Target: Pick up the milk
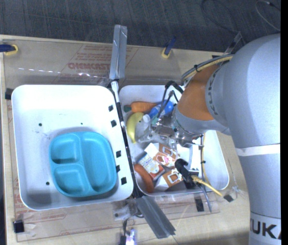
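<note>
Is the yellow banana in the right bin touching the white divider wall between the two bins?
Cannot tell. In the camera view the yellow banana lies close against the white divider wall, but at this slant no plain contact or gap shows.

The grey arm (245,101) reaches into the right bin (220,160), its gripper (156,129) low among clutter: a banana (132,125), a carrot (142,106), small cartons (159,160). A blue tray (82,163) (three compartments) sits in the left bin (31,116).
</note>
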### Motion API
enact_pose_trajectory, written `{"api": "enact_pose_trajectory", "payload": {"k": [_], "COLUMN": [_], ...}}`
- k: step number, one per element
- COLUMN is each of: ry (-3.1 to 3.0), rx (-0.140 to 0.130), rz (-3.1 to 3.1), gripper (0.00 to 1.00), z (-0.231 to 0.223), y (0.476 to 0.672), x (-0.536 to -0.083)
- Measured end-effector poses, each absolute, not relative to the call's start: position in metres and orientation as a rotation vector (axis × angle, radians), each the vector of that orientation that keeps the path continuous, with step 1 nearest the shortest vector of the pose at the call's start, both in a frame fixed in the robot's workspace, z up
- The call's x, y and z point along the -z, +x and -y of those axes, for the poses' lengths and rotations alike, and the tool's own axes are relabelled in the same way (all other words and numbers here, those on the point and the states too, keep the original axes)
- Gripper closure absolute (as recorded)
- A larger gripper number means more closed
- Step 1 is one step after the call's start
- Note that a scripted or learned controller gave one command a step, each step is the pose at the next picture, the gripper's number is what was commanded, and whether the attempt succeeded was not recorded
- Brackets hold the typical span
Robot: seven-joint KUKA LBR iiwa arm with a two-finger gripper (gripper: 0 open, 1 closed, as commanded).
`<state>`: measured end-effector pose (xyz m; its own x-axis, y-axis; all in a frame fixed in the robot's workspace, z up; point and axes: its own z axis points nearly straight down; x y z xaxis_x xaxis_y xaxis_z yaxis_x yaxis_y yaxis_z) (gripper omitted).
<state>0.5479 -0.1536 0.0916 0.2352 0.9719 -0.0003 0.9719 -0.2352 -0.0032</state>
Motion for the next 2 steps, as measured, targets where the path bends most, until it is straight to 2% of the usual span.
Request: {"api": "enact_pose_trajectory", "payload": {"k": [1, 2], "ry": [-2.461, -2.329], "rx": [-0.007, -0.002], "rz": [1.944, 2.105], "gripper": [1.00, 1.00], "z": [0.153, 0.130], "y": [0.547, 0.503], "x": [-0.101, -0.196]}}
